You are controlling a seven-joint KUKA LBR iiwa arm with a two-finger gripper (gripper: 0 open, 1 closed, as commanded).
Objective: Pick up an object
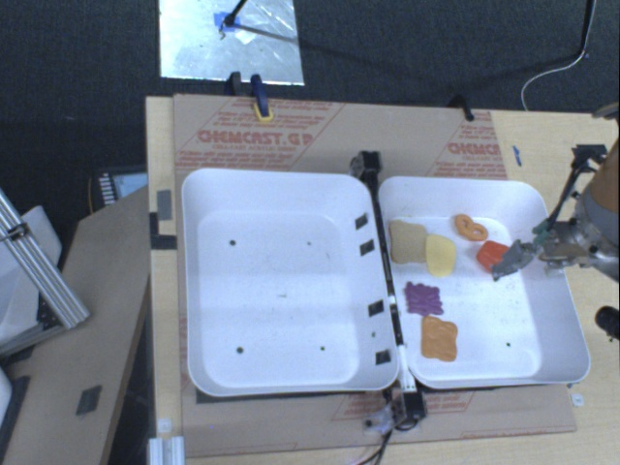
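Camera view: gripper (pixel 508 263) low over right bin (pixel 562 352), tips beside red piece (pixel 492 253) — approach step, nothing held. Finger spread unreadable, possibly touching piece. Next move: settle over red piece, close, lift — pretzel (pixel 471 227) near.

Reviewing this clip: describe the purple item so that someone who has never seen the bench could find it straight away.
Look in the right bin, the one holding all the small pieces. Near its left wall sits a column of three: a tan block on top, an orange waffle-like piece at the bottom, and the purple item between them. It is the one purple thing, with a ridged, ragged outline.
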